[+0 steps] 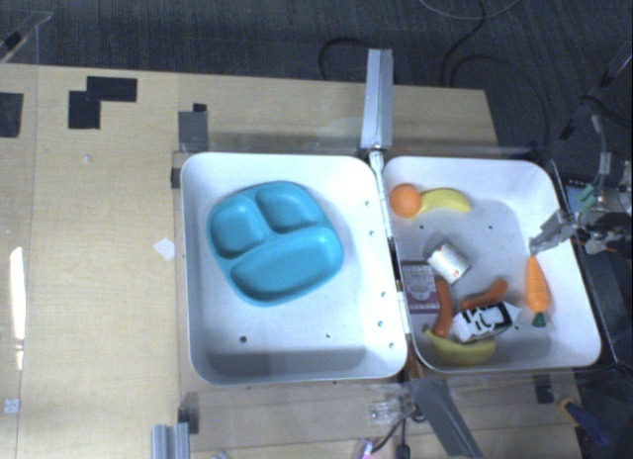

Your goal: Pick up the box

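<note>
Two shallow white plastic bins are seen side by side on the pale wooden bench (89, 249). The left bin (198, 348) holds one thing, a turquoise plastic plate with three compartments (274, 241), lying slightly toward the bin's 10 o'clock corner.

The right bin (514, 175) holds a cluster. An orange ball (404, 200) and a yellow banana-shaped piece (445, 201) lie touching at the bin's 11 o'clock. A small silver cylindrical can (448, 262) is tipped on its side near the middle. A small flat box with a dark red and white printed face (418, 286) is pressed against the bin's left wall at about 8 o'clock. A red-brown sausage-shaped piece (445, 311) lies just beside the box. A white carton with black print (487, 320) lies at 6 o'clock, with a yellow banana (461, 350) partly tucked under it, and an orange carrot-shaped toy (536, 285) lies at 4 o'clock.

The print on the box and carton is too small to read (only blotches of colour are made out).

The grey metal gripper (550, 233) is seen at the bin's 3 o'clock edge, with the arm behind it cut off; whether it is spread or closed cannot be told. Nothing is seen in it. The box lies well apart from it, at its 8 o'clock, with the can between them.
</note>
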You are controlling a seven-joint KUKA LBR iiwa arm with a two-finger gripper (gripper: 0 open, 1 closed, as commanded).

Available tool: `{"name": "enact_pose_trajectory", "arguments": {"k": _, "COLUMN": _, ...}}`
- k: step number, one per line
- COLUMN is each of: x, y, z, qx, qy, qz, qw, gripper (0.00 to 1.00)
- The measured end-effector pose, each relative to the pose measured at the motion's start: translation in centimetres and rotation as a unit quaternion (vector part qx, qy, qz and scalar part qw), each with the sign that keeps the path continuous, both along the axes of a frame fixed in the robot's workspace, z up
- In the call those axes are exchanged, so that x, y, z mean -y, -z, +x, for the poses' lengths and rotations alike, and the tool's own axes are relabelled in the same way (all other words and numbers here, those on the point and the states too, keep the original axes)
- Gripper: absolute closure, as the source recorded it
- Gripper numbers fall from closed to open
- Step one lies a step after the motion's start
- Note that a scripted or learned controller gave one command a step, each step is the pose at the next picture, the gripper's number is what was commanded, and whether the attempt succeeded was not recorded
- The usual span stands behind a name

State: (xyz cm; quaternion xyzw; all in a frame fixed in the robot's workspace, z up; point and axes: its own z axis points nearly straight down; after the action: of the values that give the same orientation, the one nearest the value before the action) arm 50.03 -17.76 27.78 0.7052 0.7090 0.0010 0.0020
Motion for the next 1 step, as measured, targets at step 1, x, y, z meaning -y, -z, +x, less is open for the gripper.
{"name": "enact_pose_trajectory", "arguments": {"k": 1, "x": -6.43, "y": 9.76, "z": 3.16, "qx": -0.001, "qy": 0.017, "qz": 0.0006, "qw": 0.9999, "gripper": 0.0}}
